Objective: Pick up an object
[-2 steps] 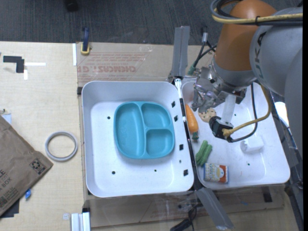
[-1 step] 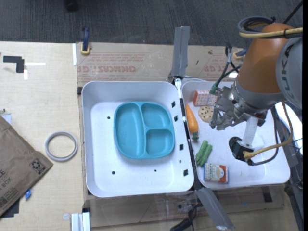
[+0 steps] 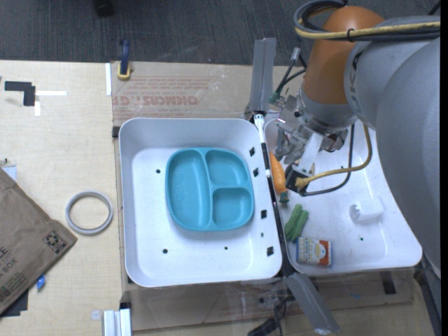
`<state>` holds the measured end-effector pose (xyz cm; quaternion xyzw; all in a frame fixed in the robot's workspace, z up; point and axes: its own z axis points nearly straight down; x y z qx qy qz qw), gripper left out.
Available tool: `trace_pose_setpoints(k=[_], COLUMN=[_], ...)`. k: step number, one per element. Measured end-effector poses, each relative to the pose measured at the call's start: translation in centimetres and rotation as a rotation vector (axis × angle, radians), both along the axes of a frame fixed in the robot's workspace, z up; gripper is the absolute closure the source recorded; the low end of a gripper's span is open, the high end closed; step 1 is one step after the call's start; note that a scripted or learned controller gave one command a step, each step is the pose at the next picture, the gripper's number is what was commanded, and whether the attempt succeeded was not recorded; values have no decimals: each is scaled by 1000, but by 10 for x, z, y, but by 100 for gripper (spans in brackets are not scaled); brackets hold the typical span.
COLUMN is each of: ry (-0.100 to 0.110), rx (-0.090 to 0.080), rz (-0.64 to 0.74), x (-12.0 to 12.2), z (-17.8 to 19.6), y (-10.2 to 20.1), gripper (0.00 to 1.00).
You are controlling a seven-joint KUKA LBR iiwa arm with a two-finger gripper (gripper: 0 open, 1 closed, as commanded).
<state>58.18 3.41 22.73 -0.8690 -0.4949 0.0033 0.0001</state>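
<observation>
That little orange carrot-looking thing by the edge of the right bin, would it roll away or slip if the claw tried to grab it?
The carrot looks tapered and rounded, so it may roll or pivot when nudged. Its smooth surface hints it could slip between the fingers. It lies close against the bin wall, which probably makes it awkward to grip.

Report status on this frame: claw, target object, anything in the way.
Claw low over right bin, beside the carrot; grip unclear. Green pods, small carton, white piece lie loose. Bin divider close by carrot.
</observation>
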Motion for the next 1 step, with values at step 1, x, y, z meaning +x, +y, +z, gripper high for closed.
trace_pose_setpoints(k=[1], ry=[2], rx=[2], rz=[160], x=[-37], z=[11], y=[-11], gripper=[100])
